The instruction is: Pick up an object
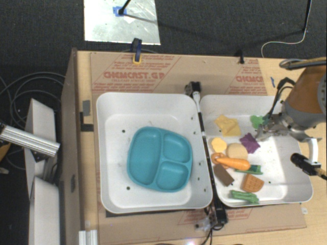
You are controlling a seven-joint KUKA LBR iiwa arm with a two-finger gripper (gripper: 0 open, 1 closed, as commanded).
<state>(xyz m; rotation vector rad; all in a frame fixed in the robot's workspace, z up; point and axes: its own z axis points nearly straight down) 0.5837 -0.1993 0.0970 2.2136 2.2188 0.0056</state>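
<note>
**Arm reaching over the right bin of toy food**

The arm is coming in from the right and hanging over the right bin, with its gripper sitting low at the bin's upper middle. How far its jaws are standing apart cannot be told, and nothing is showing clearly between them.

The toy carrot, orange with a green top, is lying near the middle of the bin's pile of toy food. Around the carrot: a purple piece is lying just above and to its right, close by the gripper; a beige round piece is touching its upper edge; a yellow piece is lying further above; a brown block is sitting just below; an orange waffle-like piece is lying below right, and a green pod below that. A green piece is lying beside the gripper.

Left of the carrot, the left bin is holding a blue divided plate.
</note>
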